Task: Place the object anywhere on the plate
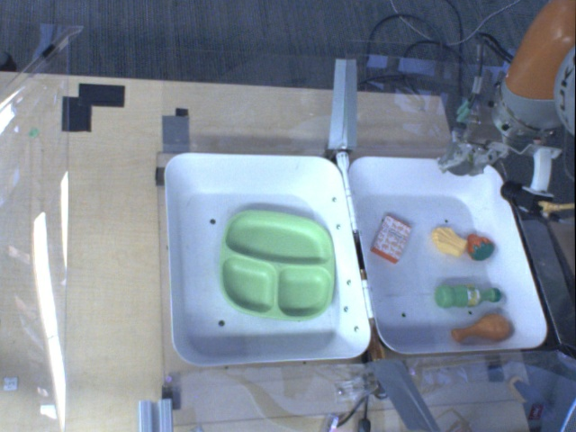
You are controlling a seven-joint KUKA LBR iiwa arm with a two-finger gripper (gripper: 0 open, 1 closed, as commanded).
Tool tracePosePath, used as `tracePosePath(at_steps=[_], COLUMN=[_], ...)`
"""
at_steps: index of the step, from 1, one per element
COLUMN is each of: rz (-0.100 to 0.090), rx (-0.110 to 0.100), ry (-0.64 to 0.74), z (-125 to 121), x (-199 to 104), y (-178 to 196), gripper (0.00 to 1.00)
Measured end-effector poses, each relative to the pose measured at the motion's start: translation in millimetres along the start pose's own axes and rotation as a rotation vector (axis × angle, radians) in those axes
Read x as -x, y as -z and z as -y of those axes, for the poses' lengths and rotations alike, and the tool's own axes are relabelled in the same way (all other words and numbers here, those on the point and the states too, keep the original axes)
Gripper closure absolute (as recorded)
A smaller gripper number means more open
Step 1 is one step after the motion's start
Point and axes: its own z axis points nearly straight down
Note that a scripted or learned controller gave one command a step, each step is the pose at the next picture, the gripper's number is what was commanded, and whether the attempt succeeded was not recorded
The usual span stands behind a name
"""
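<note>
Tool [465, 158] over right bin's [517, 232] far rim; finger state cannot be told. Green plate [277, 264] in left bin [193, 241]. Right bin holds box [391, 238], corn [461, 243], bottle [466, 295], drumstick [482, 329], lying apart

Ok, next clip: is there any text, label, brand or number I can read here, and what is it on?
None can be read.
Small flat red and white packet in the right white bin: it carries print, too small and blurred to read.
Green plastic bottle lying on its side: no label legible.
Light green three-compartment plate in the left white bin: no markings visible.
</note>
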Motion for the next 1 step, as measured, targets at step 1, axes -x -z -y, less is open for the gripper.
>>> tracePosePath(at_steps=[1], rz=[-0.003], rx=[-0.003], ry=[-0.208], z=[32.4], x=[-100.9], y=[-14.0], gripper=[1.00])
